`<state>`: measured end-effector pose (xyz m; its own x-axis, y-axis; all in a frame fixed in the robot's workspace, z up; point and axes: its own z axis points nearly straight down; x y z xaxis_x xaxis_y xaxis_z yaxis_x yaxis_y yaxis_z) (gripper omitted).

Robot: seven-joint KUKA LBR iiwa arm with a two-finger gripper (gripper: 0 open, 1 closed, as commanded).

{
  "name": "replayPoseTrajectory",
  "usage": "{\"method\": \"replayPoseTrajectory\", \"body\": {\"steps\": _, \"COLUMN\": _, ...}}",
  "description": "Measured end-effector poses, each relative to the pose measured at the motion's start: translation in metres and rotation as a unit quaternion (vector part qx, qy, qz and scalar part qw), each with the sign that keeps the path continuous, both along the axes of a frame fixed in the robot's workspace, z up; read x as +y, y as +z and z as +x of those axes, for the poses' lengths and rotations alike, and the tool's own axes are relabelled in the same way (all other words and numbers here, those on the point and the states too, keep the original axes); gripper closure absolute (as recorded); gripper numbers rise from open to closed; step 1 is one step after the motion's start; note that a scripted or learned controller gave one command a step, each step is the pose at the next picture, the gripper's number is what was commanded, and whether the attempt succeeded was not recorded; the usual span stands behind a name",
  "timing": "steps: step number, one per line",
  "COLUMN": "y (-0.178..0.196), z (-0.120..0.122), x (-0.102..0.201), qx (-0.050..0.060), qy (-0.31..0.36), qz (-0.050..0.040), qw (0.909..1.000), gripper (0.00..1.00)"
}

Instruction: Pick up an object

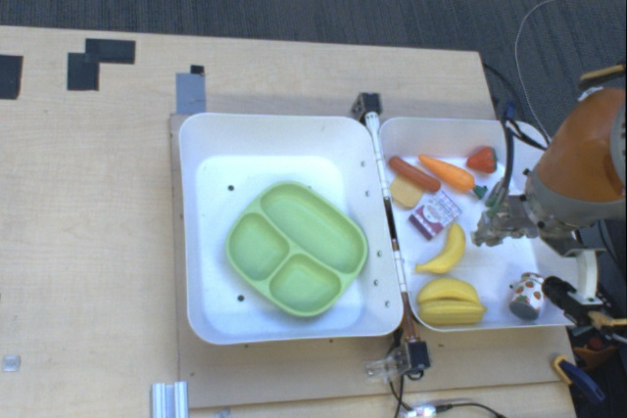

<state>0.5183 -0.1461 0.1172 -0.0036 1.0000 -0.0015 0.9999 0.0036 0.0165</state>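
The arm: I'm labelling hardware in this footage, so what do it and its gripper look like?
The arm is bulky and rounded, with a broad orange band over a grey section at the wrist. Below that sits a small, dark grey metal gripper. Black cables run alongside the arm near the bin edge. No markings are legible.

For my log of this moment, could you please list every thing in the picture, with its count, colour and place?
bins: 2, white, side by side on the bench
divided plate: 1, green, left bin
sausage: 1, red-brown, right bin, top
carrot: 1, orange, beside the sausage
strawberry: 1, red, right bin, top right
small packet: 1, purple and white, right bin, middle
banana: 1, yellow, below the packet
yellow fruit: 1, right bin, bottom
speckled ball: 1, white and grey, bottom right corner
gripper: 1, grey, low over the right bin
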Motion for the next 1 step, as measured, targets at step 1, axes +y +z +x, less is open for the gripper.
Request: {"method": "replayPoseTrajectory", "body": {"steps": 1, "y": 0.0523, "z": 0.0669, "x": -0.0409, "qx": 0.005, "qy": 0.000, "qz": -0.0004, "qw": 1.0000, "gripper": 1.00}}
